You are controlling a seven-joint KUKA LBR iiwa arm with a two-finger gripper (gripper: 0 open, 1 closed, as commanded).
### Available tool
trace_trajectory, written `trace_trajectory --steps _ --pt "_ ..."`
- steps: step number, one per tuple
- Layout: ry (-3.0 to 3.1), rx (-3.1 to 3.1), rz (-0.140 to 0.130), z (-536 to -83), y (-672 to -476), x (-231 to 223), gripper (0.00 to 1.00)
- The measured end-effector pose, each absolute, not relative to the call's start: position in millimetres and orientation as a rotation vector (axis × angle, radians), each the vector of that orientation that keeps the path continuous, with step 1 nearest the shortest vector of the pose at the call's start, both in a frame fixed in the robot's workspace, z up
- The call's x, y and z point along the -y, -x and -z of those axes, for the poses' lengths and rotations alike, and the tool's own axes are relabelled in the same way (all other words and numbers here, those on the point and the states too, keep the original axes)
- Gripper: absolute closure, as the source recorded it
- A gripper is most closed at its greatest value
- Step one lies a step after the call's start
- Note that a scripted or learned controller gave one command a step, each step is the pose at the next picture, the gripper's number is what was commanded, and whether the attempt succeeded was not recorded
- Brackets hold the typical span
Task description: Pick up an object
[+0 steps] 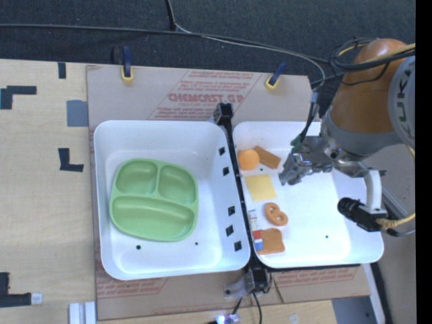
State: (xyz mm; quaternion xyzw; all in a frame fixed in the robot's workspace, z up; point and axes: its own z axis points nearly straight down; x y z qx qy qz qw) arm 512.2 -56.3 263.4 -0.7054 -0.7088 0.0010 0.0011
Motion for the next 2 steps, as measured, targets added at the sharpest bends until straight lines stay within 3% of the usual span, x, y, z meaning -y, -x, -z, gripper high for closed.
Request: trace_trajectory --steps 2 --pt "2.214 2.227 -0.002 -245 -558.9 -41 1.0"
